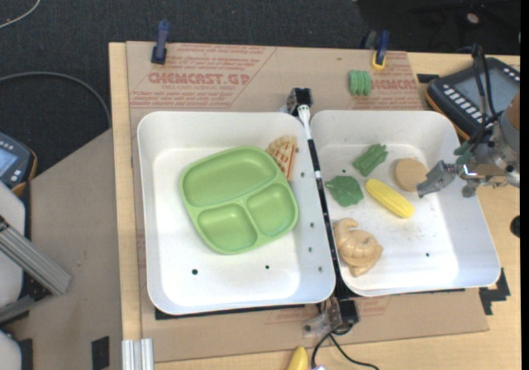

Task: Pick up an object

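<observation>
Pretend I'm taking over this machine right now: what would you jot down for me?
Gripper: at the right bin's right side, near the tan round piece; holding nothing that shows.
Right bin also has the yellow corn, two green toys and a beige croissant.
Left bin: green divided plate, waffle-like piece beside it.
Done: nothing lifted.
Left: grab one object.

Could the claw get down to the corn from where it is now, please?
Probably yes. The claw sits over the right bin's right side, beside the tan cookie. The corn lies just past it with nothing on top, though the cookie and a green leaf lie close by.
</observation>
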